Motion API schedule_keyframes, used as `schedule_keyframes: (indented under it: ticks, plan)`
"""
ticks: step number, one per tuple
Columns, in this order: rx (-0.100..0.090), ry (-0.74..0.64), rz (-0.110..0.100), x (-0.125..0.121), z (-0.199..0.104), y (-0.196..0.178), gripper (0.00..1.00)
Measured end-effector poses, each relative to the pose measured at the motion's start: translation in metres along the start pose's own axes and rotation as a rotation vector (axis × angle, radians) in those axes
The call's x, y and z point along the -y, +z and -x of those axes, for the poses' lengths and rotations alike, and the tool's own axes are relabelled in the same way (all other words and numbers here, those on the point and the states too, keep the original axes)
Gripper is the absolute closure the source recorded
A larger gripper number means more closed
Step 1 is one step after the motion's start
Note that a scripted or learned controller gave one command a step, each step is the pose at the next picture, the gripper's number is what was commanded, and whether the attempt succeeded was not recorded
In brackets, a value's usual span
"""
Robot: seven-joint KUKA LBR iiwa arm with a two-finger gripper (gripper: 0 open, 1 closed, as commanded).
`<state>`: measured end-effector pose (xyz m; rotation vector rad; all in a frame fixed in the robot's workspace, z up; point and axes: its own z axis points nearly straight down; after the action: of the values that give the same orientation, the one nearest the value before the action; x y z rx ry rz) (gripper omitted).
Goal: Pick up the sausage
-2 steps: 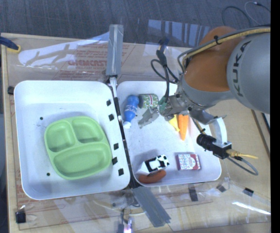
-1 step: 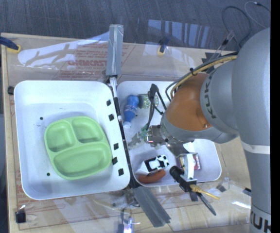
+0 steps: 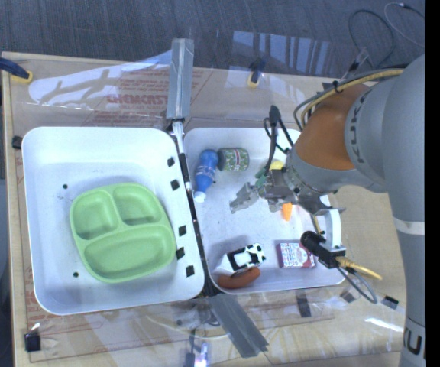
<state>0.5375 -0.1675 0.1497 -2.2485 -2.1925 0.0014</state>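
The sausage [image 3: 237,279] is reddish-brown and lies against the front wall of the right bin [image 3: 323,280], near its front left corner. A black-and-white toy [image 3: 246,257] touches it from behind. My gripper [image 3: 243,197] hovers over the middle of the right bin, well behind the sausage and apart from it. It is open with nothing between its fingers. The grey arm with the orange band [image 3: 328,140] comes in from the right.
In the right bin a blue bottle [image 3: 205,170] and a green can [image 3: 234,159] lie at the back left. A small orange piece [image 3: 286,212] sits beside the gripper and a maroon box [image 3: 294,254] at the front right. The left bin [image 3: 44,151] holds a green divided plate [image 3: 122,232].
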Motion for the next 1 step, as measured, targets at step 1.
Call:
schedule_keyframes:
  ticks: [1]
  plan:
    - [-0.001,0.163,-0.008,-0.0982,0.0261,0.0595,0.0]
